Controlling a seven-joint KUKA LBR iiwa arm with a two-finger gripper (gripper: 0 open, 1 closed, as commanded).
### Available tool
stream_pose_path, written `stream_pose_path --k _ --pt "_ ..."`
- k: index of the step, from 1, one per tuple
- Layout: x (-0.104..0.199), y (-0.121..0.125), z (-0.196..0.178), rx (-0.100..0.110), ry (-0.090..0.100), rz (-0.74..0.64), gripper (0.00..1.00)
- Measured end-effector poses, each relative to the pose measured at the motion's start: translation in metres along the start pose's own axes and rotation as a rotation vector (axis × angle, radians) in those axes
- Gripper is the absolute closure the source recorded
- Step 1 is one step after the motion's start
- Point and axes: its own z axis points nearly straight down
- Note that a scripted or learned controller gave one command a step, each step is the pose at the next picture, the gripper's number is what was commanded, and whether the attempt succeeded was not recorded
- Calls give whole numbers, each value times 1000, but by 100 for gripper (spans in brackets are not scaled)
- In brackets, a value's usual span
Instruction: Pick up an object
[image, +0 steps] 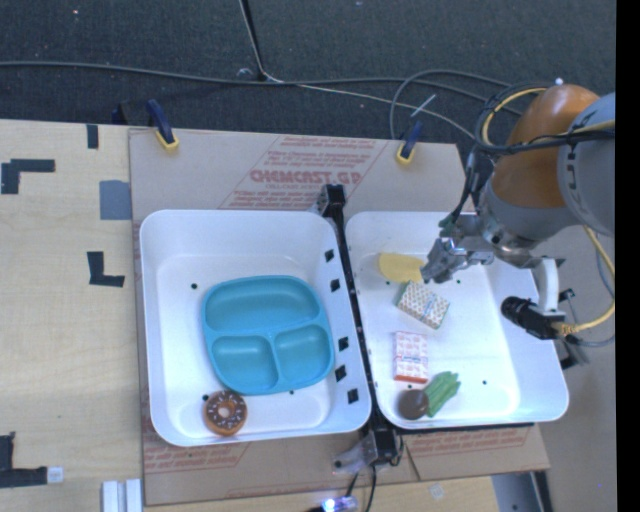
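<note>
My gripper (438, 267) hangs low over the back of the right bin (500, 330), reaching in from the right. It sits right beside a yellow object (401, 267) and just above a small patterned block (424, 304). Further forward in that bin lie a red-and-white packet (410, 357), a green object (441, 390) and a brown round thing (412, 404). Nothing shows between the gripper's fingers.
The left bin (165, 300) holds a blue divided tray (267, 334) and a chocolate doughnut with sprinkles (225, 412). A black divider (344, 300) runs between the bins. Cables lie behind the bench, and clamps (163, 130) hold the cardboard's back edge.
</note>
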Motion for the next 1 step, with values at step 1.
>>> stream_pose_path --k 1 --pt "0 1 -39 1 0 0 100"
